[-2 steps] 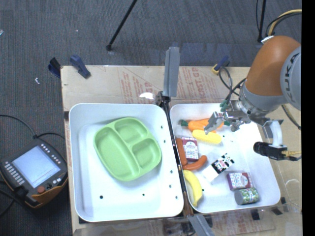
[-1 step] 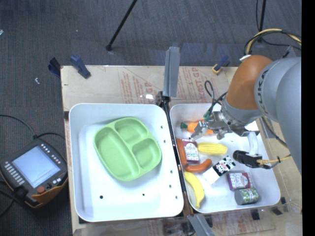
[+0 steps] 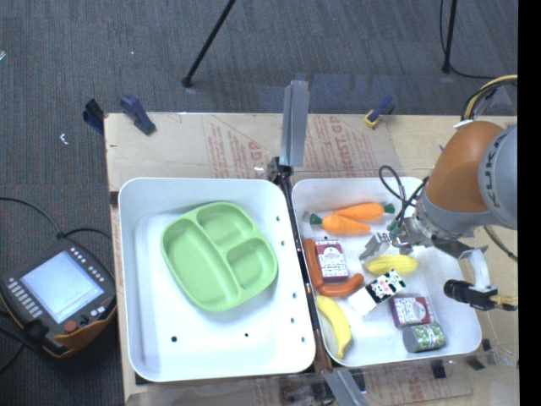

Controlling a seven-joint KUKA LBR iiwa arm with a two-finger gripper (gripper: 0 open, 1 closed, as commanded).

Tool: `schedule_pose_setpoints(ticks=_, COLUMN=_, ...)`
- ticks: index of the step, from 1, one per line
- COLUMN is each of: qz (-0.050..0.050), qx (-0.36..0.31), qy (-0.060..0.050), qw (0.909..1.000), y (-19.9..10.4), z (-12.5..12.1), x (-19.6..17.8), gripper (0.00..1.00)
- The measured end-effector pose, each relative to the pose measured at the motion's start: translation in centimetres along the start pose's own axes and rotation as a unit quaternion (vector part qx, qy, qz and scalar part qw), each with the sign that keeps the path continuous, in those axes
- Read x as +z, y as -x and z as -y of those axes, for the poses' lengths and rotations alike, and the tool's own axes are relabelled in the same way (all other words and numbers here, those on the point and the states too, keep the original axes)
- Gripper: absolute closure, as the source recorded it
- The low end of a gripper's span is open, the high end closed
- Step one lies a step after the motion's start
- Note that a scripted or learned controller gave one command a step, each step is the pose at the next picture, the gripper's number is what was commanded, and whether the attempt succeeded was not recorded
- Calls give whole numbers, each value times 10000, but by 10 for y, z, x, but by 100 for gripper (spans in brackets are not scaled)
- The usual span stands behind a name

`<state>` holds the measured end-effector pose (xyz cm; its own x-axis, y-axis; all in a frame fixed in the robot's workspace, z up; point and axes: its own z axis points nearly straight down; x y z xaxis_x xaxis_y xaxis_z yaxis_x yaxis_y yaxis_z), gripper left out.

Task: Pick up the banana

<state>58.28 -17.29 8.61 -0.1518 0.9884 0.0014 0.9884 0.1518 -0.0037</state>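
Note:
A yellow banana lies along the front left edge of the right bin. A second, shorter yellow piece of fruit lies in the middle of that bin. My gripper hangs low over the bin's middle, just above and left of the short yellow fruit. It is well apart from the long banana. I see nothing held in it.
Around the gripper lie two orange carrots, a red box, a sausage, a cow-print carton, a purple packet and a can. The left bin holds a green divided plate.

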Motion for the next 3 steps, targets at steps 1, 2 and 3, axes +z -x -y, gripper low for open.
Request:
schedule_pose_setpoints(ticks=1, qz=-11, qx=35, qy=3, qw=10000, y=2, z=0, x=-9, gripper=100)
schedule_pose_setpoints(ticks=2, qz=0, qx=-1532, qy=22, qw=9882, y=-14, z=94, x=-1, gripper=100)
schedule_pose_setpoints(ticks=3, qz=8, qx=-948, qy=31, qw=9955, y=-54, z=56, x=-108, gripper=100)
